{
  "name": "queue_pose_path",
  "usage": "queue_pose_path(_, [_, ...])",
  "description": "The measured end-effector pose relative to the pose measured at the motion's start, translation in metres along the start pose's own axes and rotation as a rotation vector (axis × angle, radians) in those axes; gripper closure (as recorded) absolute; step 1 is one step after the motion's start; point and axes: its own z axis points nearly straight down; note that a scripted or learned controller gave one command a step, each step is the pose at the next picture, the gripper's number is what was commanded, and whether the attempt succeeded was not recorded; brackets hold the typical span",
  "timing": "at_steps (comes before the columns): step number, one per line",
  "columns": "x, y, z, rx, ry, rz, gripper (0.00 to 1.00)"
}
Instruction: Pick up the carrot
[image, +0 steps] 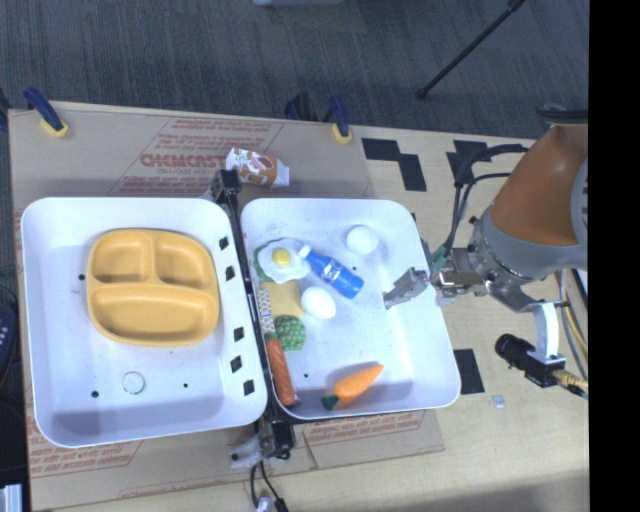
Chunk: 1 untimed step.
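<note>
- Carrot (358, 383) is seen lying flat near the front edge of the right bin (425, 345), orange body angled up to the right, green stub pointing toward the front left
- Gripper (405, 287) is held over the right side of that bin, above bare white floor, well apart from the carrot and further back; nothing is seen between its fingers
- Whether the fingers are spread or closed cannot be told from this angle; just a dark grey tip is made out at the end of the wrist
- A miss is judged the main risk: the carrot is slim and slanted, so a descent not lined up across its narrow axis could see it pushed aside rather than caught
- The front wall of the bin is close behind the carrot; a finger could be landed on the rim, or the carrot could be wedged against the wall and rolled
- A red sausage-like piece (280, 372) is lying near the carrot's green end, along the bin's left wall, and could be nudged or taken by mistake if the approach drifts left
- White egg (318, 302), blue bottle (333, 273) and broccoli (290, 331) are grouped further back and are judged less likely to be disturbed
- Yellow tray (153, 284) in the left bin (60, 400) is well clear
</note>
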Motion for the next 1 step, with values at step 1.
queue_pose_path(1, [0.024,-0.0202,0.1284,0.001,0.001,-0.328,0.0])
